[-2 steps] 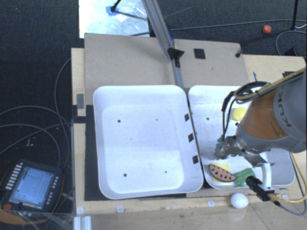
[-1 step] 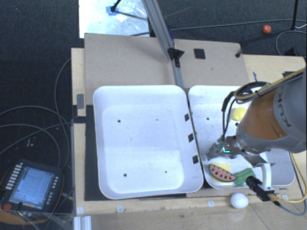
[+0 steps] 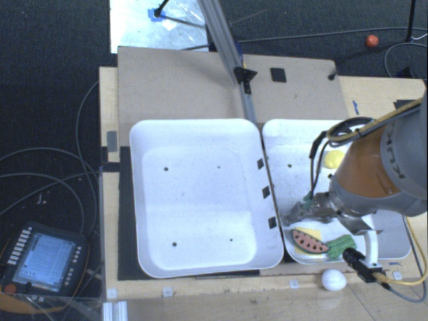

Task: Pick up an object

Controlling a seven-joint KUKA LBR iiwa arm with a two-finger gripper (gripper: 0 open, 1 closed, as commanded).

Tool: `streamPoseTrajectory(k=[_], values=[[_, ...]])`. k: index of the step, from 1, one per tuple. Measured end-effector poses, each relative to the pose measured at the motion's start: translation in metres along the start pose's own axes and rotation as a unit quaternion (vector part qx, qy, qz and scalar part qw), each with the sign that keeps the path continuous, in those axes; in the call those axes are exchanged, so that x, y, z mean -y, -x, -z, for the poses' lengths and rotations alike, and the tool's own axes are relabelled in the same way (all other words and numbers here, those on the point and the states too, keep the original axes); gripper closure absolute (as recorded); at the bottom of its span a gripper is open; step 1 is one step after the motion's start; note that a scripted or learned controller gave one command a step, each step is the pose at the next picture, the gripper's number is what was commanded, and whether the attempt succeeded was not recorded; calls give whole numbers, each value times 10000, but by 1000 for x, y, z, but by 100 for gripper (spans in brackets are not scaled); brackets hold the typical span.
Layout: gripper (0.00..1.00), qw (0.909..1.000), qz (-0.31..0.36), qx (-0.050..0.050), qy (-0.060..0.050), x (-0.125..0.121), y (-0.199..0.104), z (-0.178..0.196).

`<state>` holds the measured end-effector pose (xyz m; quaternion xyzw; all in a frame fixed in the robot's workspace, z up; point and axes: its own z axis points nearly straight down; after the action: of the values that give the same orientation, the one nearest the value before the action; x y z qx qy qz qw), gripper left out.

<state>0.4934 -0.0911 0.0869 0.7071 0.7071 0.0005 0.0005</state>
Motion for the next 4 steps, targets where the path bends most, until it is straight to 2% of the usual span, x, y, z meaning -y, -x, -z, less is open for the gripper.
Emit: streamPoseTrajectory(k=[1, 2, 3, 4], values=[[0, 10000, -1, 4, 5, 0, -4, 0], [100, 10000, 6, -2, 12, -1, -5, 11], [100, 10000, 5, -2, 16, -1, -4, 21], [0, 10000, 4, -3, 14, -1, -5, 21]])
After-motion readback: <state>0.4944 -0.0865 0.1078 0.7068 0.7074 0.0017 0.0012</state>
